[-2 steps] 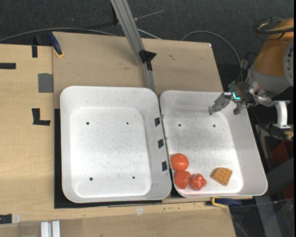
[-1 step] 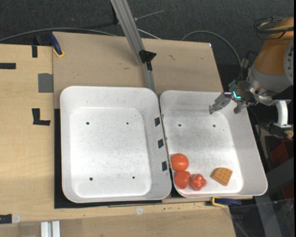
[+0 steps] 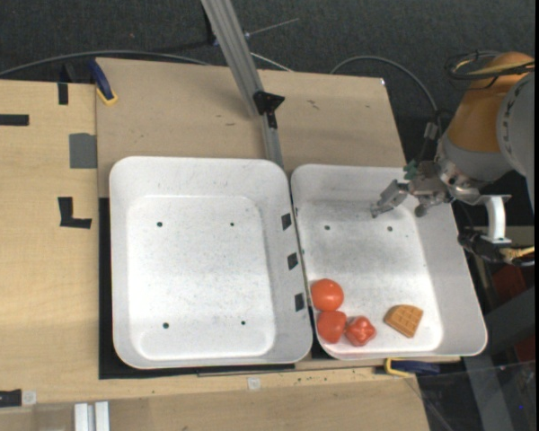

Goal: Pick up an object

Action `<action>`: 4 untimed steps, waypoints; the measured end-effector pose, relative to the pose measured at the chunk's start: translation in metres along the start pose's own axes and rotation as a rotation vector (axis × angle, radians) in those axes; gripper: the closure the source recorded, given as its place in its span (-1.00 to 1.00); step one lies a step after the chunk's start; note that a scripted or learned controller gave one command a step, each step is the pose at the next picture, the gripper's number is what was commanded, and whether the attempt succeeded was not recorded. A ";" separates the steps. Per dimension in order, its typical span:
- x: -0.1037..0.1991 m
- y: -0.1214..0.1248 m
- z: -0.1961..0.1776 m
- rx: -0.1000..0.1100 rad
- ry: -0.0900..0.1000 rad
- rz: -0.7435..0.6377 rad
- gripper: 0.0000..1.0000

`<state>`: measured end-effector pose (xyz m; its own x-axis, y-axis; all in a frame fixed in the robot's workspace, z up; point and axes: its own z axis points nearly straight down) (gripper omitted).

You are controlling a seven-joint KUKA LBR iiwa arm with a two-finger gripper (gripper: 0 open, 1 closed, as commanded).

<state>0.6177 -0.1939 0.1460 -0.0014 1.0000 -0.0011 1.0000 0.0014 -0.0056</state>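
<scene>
Your end effector (image 3: 402,199) hangs over the far end of the right bin (image 3: 449,268), fingers spread apart with nothing between them. The pickable things sit at that bin's near end: orange ball (image 3: 327,294), two red pieces beside it, waffle-like block (image 3: 403,320) toward the bin's right wall.

We find no words, numbers, labels or brand marks that we can read here. Nothing carries legible print.
</scene>
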 end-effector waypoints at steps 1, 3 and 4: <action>0.001 -0.001 0.054 0.002 0.001 0.000 -1.00; 0.001 -0.007 -0.019 -0.010 0.000 0.001 1.00; 0.006 -0.014 -0.076 -0.011 0.000 -0.001 1.00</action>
<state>0.6041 -0.1881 0.2219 -0.0024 1.0000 -0.0010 1.0000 0.0024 0.0053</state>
